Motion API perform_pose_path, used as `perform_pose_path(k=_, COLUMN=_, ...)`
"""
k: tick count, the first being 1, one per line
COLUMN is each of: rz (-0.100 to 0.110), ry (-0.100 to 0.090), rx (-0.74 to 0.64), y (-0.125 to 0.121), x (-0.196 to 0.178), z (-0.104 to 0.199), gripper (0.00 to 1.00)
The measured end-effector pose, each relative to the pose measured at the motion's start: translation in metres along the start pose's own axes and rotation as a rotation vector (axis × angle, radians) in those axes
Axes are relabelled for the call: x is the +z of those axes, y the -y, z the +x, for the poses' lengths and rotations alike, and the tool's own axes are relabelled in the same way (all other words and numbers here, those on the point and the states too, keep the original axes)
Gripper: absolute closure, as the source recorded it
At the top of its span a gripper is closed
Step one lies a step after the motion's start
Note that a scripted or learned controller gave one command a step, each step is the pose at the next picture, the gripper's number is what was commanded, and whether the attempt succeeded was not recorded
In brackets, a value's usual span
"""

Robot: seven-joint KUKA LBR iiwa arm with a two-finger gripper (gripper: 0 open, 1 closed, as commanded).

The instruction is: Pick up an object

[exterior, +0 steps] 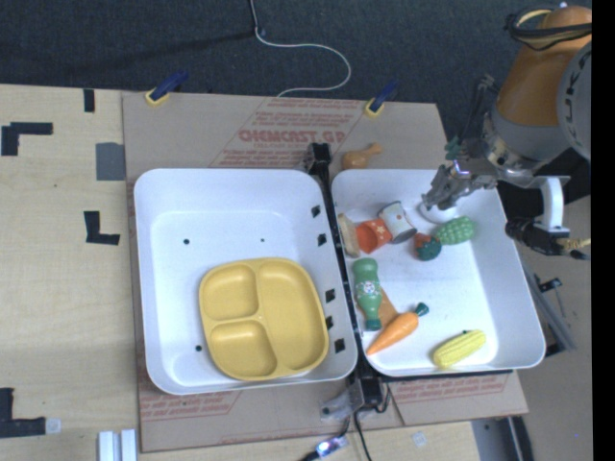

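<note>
The grey arm (538, 94) with its orange band reached in from the right, and its claw (440, 198) hung over the far part of the right bin (509, 286). At that slant it could not be told whether the claw was apart or together, and nothing could be seen gripped in it.

The toys all lay in the right bin. Just beside the claw, toward the near side, was a green bumpy toy (455, 230), with a small dark green and red piece (428, 248) touching its left end. To the left of these lay a small white can (396, 222) and, next to it, a red-orange toy (368, 235) near the bin's left wall. Nearer the front, a green bottle-shaped toy (365, 291) lay along that same wall, and an orange carrot (396, 328) with a green top lay at a slant just beside it. A yellow corn cob (458, 348) rested near the front right corner, apart from the carrot.

The left bin (163, 209) held a yellow divided plate (261, 317) with three compartments, set toward its front. Both bins stood side by side on a cardboard sheet (279, 133) on the tabletop (58, 257). A small tan object (357, 155) lay on the cardboard just behind the right bin, and a white cable (298, 46) looped across the dark floor beyond.
</note>
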State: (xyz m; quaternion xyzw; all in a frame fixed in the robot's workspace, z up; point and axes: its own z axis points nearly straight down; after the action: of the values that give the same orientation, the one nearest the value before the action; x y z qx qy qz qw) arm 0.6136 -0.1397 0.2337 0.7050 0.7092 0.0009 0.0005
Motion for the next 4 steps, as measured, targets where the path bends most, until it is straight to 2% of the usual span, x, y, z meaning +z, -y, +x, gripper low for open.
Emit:
perform_pose_path(k=1, rz=0.003, ry=0.000, rx=-0.001, y=-0.032, x=0.014, z=0.047, gripper=1.00)
perform_pose_path(k=2, rz=0.003, ry=0.001, rx=0.003, y=-0.048, x=0.018, z=0.061, gripper=1.00)
perform_pose_path(k=3, rz=0.002, ry=0.002, rx=0.004, y=-0.061, x=0.015, z=0.060, gripper=1.00)
perform_pose_path(k=4, rz=0.003, ry=0.001, rx=0.006, y=-0.049, x=0.000, z=0.059, gripper=1.00)
